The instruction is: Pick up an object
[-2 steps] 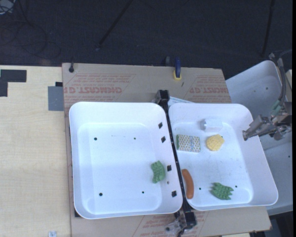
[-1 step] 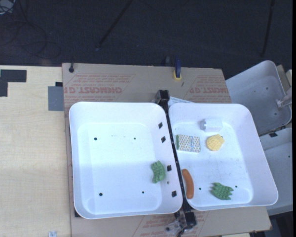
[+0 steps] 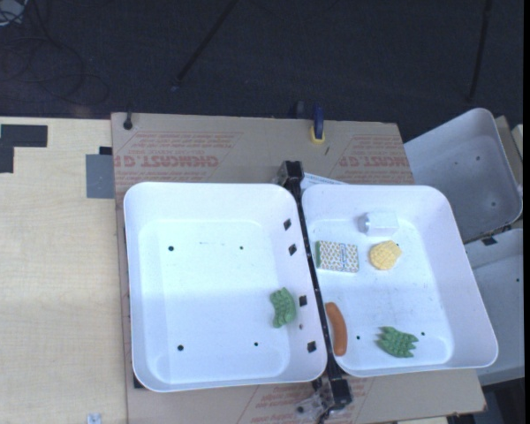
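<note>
Two white bins sit side by side. The left bin (image 3: pixel 159 325) holds a small green leafy toy (image 3: pixel 283 307) near its right wall. In the right bin (image 3: pixel 459 325) lie an orange sausage-like piece (image 3: pixel 337 328) by the left wall, a green leafy piece (image 3: pixel 396 341) near the front, a round yellow piece (image 3: pixel 384 255), a patterned green-white packet (image 3: pixel 337 256) and a small white block (image 3: pixel 378 223).
The bins rest on a brown cardboard sheet (image 3: pixel 212 153) over a pale wooden bench (image 3: pixel 44 263). A black clip strip (image 3: pixel 302 272) joins the bins. A grey-white panel (image 3: pixel 464 166) stands at the right. Dark floor with cables lies behind.
</note>
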Available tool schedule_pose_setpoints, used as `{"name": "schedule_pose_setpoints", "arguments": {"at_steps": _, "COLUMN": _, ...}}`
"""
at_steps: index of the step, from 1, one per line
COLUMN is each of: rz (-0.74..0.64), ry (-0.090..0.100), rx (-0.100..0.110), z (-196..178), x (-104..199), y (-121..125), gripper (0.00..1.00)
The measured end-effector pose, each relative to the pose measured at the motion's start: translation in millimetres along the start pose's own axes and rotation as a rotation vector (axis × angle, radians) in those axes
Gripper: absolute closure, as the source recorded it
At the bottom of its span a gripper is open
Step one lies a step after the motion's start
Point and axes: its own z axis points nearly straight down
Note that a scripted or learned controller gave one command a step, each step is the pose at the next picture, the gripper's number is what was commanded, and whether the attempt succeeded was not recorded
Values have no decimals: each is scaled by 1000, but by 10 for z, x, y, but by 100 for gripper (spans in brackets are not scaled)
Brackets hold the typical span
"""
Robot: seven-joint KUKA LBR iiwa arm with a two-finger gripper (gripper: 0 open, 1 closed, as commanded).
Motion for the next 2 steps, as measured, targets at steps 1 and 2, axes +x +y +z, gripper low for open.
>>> {"name": "schedule_pose_setpoints", "arguments": {"at_steps": 1, "rz": 1, "ry": 2, "rx": 3, "z": 356, "x": 399, "y": 366, "gripper": 100}}
{"name": "schedule_pose_setpoints", "arguments": {"at_steps": 2, "rz": 2, "ry": 2, "rx": 7, "z": 1363, "x": 698, "y": 1049, "gripper": 100}}
